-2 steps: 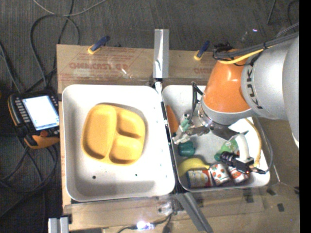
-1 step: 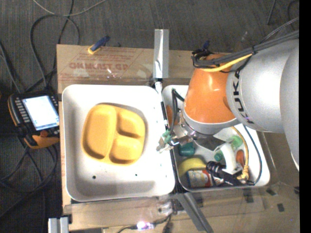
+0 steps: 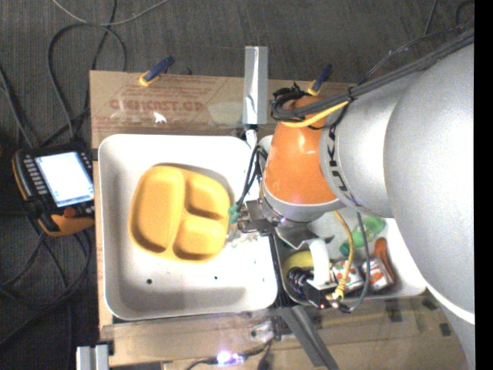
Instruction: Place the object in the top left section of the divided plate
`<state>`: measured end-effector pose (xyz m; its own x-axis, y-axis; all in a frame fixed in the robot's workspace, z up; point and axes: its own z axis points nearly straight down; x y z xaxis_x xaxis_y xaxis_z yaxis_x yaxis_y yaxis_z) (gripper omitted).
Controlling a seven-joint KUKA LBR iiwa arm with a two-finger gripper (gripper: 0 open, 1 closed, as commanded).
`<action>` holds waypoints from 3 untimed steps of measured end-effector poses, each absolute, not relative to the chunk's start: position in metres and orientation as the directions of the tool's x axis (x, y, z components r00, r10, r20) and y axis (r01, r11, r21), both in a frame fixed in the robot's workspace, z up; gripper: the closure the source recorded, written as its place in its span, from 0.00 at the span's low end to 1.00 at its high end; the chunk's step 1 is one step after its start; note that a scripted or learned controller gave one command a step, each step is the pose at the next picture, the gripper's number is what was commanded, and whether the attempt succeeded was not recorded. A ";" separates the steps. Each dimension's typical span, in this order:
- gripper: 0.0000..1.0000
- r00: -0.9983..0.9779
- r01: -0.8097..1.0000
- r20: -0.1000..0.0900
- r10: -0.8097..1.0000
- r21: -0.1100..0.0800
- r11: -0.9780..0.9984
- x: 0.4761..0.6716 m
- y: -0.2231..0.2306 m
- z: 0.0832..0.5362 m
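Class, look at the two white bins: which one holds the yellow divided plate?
The left bin: the yellow plate lies inside it. The right bin, under the arm, holds small mixed items instead.

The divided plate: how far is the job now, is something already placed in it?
Done: nothing visible yet; the yellow divided plate in the left bin shows bare sections. In hand: the gripper sits at the plate's right edge; whether it holds anything cannot be seen. Left: putting an object into the top left section. Other items lie in the right bin.
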<state>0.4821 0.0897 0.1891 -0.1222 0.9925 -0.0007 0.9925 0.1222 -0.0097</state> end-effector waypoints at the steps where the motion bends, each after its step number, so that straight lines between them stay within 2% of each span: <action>1: 1.00 -0.007 1.000 -0.002 1.000 -0.011 0.007 0.482 0.114 0.169; 2: 1.00 -0.190 0.982 -0.004 0.982 -0.005 0.190 0.562 0.113 0.130; 3: 0.00 -0.191 0.982 -0.004 0.982 -0.006 0.191 0.562 0.113 0.130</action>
<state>0.5615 0.1131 0.1297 -0.1905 0.9817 -0.0044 0.9817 0.1905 -0.0058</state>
